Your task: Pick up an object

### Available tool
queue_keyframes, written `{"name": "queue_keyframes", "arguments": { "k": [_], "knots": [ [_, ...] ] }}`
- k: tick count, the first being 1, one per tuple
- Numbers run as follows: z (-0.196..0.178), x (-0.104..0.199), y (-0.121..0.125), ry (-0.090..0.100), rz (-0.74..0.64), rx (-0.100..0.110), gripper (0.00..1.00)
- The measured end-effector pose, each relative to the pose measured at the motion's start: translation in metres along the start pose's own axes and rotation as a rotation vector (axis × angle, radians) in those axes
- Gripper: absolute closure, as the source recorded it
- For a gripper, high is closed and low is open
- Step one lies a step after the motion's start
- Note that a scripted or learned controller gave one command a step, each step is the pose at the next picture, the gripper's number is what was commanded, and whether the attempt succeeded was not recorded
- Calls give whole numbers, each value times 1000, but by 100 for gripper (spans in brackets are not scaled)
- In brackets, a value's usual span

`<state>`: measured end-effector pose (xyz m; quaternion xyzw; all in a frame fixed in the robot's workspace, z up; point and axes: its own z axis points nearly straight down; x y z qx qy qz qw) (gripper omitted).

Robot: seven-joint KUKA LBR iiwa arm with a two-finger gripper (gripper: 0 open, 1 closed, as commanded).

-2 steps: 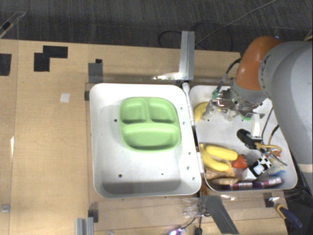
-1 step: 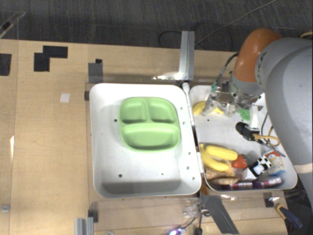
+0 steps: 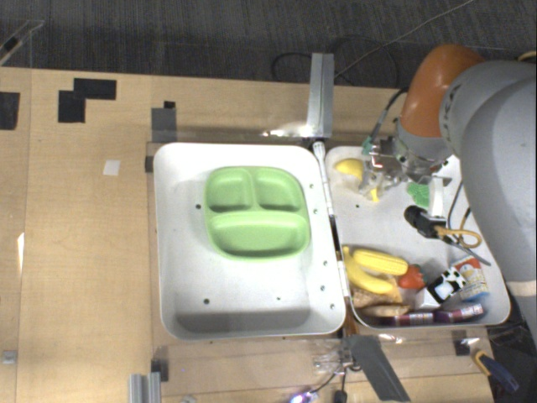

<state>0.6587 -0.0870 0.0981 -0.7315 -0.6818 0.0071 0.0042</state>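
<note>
The two-finger gripper [image 3: 375,179] hangs low in the right white bin's [image 3: 382,225] far-left corner. A small yellow rounded object [image 3: 349,169] lies just beside it, toward the bin's left wall. How wide the jaws stand cannot be told, and nothing visibly sits between them.

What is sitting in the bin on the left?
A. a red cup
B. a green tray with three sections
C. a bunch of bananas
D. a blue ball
B: the left bin has a green tray with three sections lying in it, while the bananas are over in the right bin.
</note>
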Motion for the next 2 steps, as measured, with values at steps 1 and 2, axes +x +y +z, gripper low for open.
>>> {"name": "queue_keyframes", "arguments": {
  "k": [1,2],
  "knots": [
    [-34,3,-10,4,-33,-21,100],
    [-88,56,-14,6,18,-22,100]
  ]
}}
